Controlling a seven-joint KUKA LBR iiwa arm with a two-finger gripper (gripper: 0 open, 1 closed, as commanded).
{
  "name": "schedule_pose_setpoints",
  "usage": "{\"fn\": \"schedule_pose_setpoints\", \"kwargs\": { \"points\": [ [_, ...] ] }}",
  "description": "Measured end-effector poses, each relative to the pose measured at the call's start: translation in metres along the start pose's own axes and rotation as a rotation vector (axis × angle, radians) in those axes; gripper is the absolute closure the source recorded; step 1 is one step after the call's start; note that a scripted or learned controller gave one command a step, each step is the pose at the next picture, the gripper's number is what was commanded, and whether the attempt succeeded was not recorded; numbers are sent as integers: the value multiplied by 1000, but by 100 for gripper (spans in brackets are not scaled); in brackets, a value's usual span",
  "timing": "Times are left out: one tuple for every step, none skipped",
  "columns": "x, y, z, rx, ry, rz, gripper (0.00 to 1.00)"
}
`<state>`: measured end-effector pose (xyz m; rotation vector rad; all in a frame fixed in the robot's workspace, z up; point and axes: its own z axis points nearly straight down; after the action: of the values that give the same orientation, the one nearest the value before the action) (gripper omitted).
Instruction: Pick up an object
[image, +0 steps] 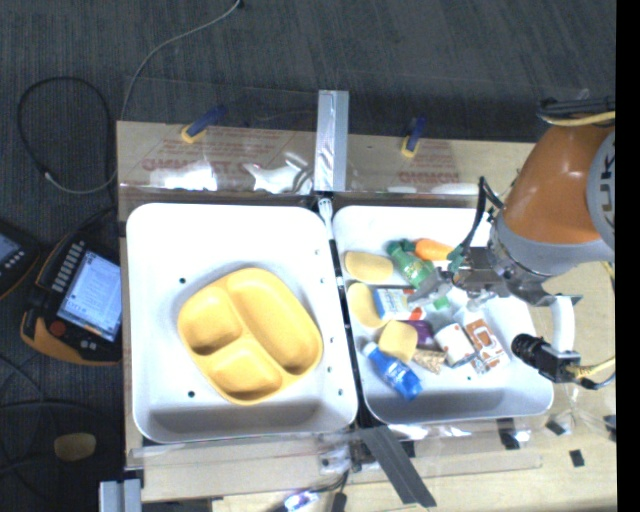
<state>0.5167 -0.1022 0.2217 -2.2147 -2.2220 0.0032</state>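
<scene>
The right bin (520, 400) holds a heap of small objects. Among them are a green bottle (408, 262), an orange carrot-like piece (434, 247), a pale yellow oval (368, 266), a yellow block (397, 340), a blue bottle (394, 371) and a white and red packet (480, 343). My gripper (440, 287) hangs low over the middle of this heap, just right of the green bottle and above a blue and white packet (392, 299). The arm's orange band (560, 190) and wrist hide the bin's right part.
In the left bin (150, 260) lies a yellow divided plate (248, 331). A metal divider post (331, 140) stands behind the gap between the bins. A handheld pendant (85, 295) and cables lie on the floor at the left.
</scene>
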Motion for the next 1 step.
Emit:
{"fn": "schedule_pose_setpoints", "kwargs": {
  "points": [
    [-12, 0, -42, -3, -3, -318, 0]
  ]
}}
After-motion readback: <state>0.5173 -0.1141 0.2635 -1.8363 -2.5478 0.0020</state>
